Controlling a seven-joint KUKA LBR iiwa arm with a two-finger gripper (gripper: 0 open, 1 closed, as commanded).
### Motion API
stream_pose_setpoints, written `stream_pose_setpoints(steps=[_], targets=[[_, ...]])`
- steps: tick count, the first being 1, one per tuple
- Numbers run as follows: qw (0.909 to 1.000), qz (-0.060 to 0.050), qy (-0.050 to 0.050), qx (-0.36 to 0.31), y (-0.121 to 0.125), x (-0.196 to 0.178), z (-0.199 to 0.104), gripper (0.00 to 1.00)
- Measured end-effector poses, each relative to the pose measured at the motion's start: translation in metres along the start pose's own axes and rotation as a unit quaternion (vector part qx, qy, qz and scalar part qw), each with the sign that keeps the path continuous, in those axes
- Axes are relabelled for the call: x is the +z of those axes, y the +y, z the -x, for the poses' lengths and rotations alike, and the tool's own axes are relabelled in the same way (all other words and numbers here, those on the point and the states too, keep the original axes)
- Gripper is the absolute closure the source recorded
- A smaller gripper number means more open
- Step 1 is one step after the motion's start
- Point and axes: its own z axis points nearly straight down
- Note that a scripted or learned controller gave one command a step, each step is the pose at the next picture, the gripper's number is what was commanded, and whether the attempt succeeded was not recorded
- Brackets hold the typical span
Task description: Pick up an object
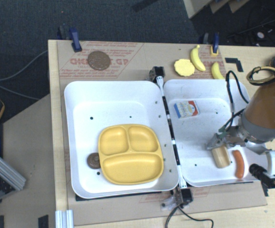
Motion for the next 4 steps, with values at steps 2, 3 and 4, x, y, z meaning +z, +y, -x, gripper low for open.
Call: stream_pose_setpoints(steps=[2, 3, 4], targets=[[1.0000, 0.003, 0.002, -0.005, 0.038, -0.131, -0.110, 1.00], [1.0000, -0.001, -0.002, 0.001, 0.102, -0.079, -0.036, 1.00], [1.0000, 0.001, -0.001, -0.001, 0.101, -0.092, -0.040, 1.00]])
